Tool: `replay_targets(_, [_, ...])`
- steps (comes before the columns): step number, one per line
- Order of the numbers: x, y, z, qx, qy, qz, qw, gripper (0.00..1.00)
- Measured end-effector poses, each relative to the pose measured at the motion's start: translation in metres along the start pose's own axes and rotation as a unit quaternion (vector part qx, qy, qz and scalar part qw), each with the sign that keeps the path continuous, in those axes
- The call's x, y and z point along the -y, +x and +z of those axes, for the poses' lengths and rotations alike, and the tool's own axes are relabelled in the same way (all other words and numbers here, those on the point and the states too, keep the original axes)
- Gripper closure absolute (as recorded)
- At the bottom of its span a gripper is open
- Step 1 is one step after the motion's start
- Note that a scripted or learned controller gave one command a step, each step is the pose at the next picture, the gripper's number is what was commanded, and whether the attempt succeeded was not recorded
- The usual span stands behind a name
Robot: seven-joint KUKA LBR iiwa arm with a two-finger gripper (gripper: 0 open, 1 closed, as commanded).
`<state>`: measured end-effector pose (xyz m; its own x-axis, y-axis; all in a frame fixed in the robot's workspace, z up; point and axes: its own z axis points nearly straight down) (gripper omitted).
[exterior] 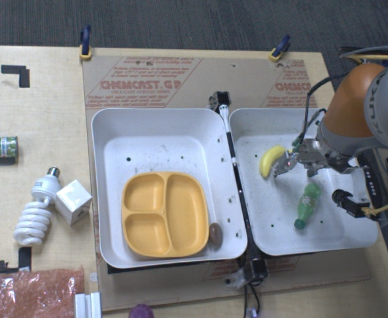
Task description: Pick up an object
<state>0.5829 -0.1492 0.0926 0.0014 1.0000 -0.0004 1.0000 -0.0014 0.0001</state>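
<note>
A yellow banana [270, 160] lies in the right bin [266, 237], near its upper left. Below and to its right lies a green bottle [306, 205], cap pointing toward the bin's front. My gripper [298, 166] hangs low over the right bin, just right of the banana and above the bottle. It is open, with one finger [284, 165] close to the banana's right end. Nothing sits between the fingers.
The left bin [107, 177] holds a yellow divided plate [164, 214] and a small brown object [215, 234] by the plate's right edge. Left of the bins lie a spiral light bulb [36, 212], a white cube [73, 201] and a green can [2, 148].
</note>
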Motion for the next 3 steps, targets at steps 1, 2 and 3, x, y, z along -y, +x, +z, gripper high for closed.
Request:
replay_targets(1, [0.087,0.031,0.000,0.000,0.000,0.000,1.0000,0.00])
replay_targets(2, [0.085,0.031,-0.010,0.000,-0.001,0.001,1.0000,1.00])
replay_targets(3, [0.004,0.020,-0.018,0.000,0.000,-0.002,1.0000,1.00])
